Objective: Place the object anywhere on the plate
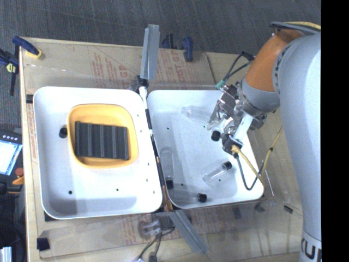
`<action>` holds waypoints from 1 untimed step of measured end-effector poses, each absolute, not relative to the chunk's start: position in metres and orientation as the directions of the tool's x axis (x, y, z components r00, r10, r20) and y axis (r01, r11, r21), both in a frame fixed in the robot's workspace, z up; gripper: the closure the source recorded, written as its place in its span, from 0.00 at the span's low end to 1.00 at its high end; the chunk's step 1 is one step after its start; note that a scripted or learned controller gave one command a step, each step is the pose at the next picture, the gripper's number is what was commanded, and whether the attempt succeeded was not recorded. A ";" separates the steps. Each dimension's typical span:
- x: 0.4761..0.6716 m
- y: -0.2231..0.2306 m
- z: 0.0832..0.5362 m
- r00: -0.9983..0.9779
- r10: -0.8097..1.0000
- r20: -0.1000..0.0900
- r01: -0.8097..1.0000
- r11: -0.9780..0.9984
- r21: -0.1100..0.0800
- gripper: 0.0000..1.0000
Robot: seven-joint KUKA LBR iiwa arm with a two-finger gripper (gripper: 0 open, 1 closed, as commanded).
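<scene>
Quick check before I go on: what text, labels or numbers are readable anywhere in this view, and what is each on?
"KU": cut-off white letters low on the grey arm, at the lower right edge.
Red print on the cardboard under the bins: too faint and blurred to read.
Screen of the small device at the left edge: lit, but too small to read.

Arm [302, 119]: broad smooth light-grey shell, rounded, glossy. Dark letters "KU" on shell near lower end. Orange band [267, 64] above wrist, curved, with thin pale rim at its upper edge. Grey wrist collar [259, 98] just below orange band. Below collar, gripper [226, 125]: cluttered silver and black metal parts, small black round knobs, white block. Dark cables [235, 67] loop beside orange band; thin yellowish cable [252, 168] trails from gripper.
</scene>
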State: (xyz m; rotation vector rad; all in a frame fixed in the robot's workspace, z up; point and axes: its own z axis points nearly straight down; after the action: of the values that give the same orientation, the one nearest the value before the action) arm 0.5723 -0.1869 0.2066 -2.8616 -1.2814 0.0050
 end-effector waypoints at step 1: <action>0.556 -0.138 0.226 0.548 0.837 -0.001 0.837 -0.548 -0.007 1.00</action>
State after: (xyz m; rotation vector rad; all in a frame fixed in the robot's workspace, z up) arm 0.5559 -0.1377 0.2261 -2.7589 -1.4912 0.0070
